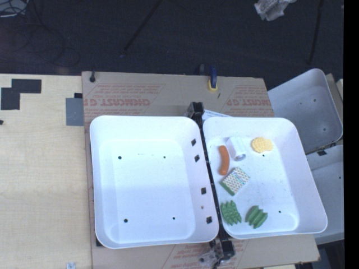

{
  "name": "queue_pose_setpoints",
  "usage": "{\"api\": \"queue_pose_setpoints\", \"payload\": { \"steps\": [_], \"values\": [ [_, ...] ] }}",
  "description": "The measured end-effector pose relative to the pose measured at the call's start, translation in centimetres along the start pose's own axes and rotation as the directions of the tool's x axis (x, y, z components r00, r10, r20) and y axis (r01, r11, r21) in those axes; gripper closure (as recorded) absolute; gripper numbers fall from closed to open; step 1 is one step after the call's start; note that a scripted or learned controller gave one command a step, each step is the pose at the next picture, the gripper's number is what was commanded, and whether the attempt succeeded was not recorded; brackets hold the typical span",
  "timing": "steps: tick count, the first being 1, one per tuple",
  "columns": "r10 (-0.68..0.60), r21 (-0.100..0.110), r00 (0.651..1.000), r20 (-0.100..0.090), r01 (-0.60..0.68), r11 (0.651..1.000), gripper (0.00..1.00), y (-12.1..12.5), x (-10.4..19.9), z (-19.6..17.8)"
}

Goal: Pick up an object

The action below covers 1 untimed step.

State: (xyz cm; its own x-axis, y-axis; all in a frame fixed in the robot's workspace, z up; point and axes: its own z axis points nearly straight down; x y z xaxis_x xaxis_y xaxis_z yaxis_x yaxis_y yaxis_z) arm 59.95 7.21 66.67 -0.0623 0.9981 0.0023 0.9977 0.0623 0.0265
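Six small objects lie in the right bin [305, 167]; the gripper [275, 3] hangs high at the top of the view, well apart from them.

An orange sausage-shaped piece [223, 159] lies lengthwise near the bin's left wall, with a white cylinder [238, 148] just beside it on the right and a round yellow piece [261, 145] a little further right. Below them a small patterned packet [235, 180] with a green edge sits tilted. Nearer the front wall are a green leafy piece [230, 212] and a cluster of green pods [256, 216], side by side but apart. The left bin [101, 167] adjoins along a black divider [203, 172]. Both bins rest on a cardboard sheet [146, 97] over a light wooden bench [39, 172]. Whether the gripper is spread or closed cannot be told; it is blurred and pale against the dark background.
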Motion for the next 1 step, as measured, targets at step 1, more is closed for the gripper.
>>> {"api": "queue_pose_setpoints", "payload": {
  "steps": [1],
  "values": [
    [-0.004, -0.019, 1.000, 0.000, 0.004, 1.000, 1.00, 0.24, 0.14, -0.92]
  ]
}}
